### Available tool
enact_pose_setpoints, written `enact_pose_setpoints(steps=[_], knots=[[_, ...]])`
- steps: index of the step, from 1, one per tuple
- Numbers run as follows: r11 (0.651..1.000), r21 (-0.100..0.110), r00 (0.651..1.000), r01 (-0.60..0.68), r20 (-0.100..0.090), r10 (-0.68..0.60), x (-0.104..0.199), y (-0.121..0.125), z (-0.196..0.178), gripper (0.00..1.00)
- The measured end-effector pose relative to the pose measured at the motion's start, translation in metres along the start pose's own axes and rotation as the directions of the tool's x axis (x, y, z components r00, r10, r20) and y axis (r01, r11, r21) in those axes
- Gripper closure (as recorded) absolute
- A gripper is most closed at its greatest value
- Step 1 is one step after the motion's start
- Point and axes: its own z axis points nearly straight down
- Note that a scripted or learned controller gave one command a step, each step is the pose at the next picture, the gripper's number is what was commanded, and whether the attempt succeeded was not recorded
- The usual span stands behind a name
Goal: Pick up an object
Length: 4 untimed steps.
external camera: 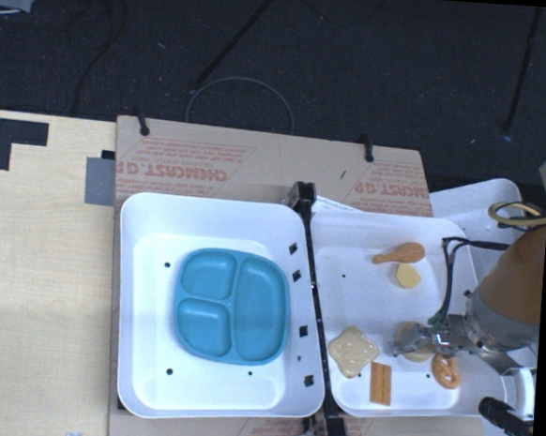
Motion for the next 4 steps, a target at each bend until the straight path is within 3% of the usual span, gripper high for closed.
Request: enact_pose_setpoints(steps=[1,4], knots=[[1.0,-0.003,1.0,-0.004,0.002,0.004,-0.002,0.001,-0.013,1.0],[1.0,-0.003,1.0,0.002,0.001,-0.002,-0.008,0.011,-0.165,1.0]])
